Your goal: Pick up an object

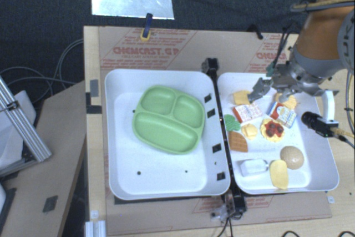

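Plastic toy food crowds the right white bin (331, 175); a small red-and-white carton (247, 112) lies just below-left of the pincer (265, 86), likely light, stiff, best pinched across its narrow sides. Whether the pincer holds anything I cannot tell.

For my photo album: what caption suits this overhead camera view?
Robot arm's claw hovers over the right bin of toy food, beside a green divided plate in the left bin.
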`<state>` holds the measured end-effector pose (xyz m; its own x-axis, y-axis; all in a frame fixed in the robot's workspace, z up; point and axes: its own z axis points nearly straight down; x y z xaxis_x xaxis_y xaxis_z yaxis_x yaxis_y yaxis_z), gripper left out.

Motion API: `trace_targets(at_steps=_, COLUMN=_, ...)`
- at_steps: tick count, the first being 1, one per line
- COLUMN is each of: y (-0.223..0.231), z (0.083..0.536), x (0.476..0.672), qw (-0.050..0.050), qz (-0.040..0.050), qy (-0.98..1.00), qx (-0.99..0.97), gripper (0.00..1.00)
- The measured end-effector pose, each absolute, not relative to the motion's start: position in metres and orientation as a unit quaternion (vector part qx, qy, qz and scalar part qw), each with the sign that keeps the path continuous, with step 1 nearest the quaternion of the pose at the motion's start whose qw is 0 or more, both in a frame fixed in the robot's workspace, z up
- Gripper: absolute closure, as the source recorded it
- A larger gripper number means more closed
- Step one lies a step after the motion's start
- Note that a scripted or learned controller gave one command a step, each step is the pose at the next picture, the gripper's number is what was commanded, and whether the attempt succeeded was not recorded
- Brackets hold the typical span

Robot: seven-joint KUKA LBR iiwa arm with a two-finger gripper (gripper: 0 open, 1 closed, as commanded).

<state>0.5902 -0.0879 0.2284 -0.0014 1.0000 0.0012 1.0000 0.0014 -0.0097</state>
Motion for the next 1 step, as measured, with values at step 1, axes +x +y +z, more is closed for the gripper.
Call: trace_targets(at_steps=1, y=-0.0878, z=0.2343, x=0.5926, qw=-0.001, qz=-0.0006, qy=-0.708, qx=-0.706, gripper=0.0)
